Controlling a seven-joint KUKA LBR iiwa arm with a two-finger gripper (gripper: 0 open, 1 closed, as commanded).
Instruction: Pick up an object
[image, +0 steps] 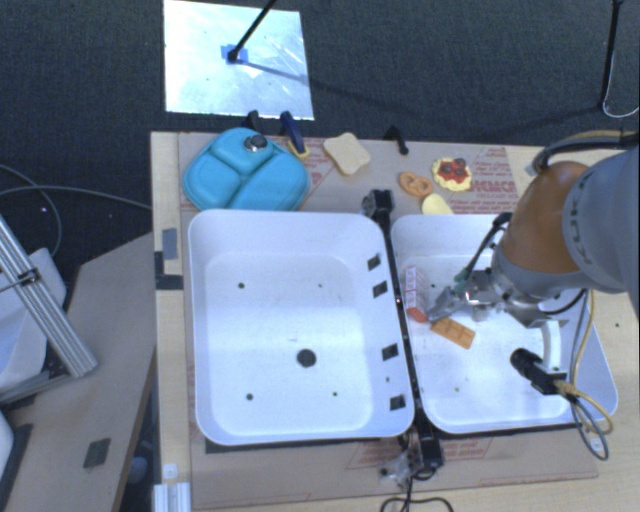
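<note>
In the right bin (560, 415) lie an orange waffle-like piece (453, 332), a small red-orange item (417, 315) and a white and pink carton (414, 279), all near its left wall. My gripper (447, 301) hangs low over that group, just above the waffle piece and right of the red-orange item. The grey wrist and its orange band (540, 225) reach in from the right and hide the bin's upper right part. The left bin (215, 300) holds one small dark round object (306, 357).
Behind the bins on the bench lie a blue sectioned dish (245, 172), a toast slice (347, 153), a pretzel (414, 184), a small round tart (452, 173) and a yellow piece (436, 205). A black cable plug (533, 370) dangles over the right bin.
</note>
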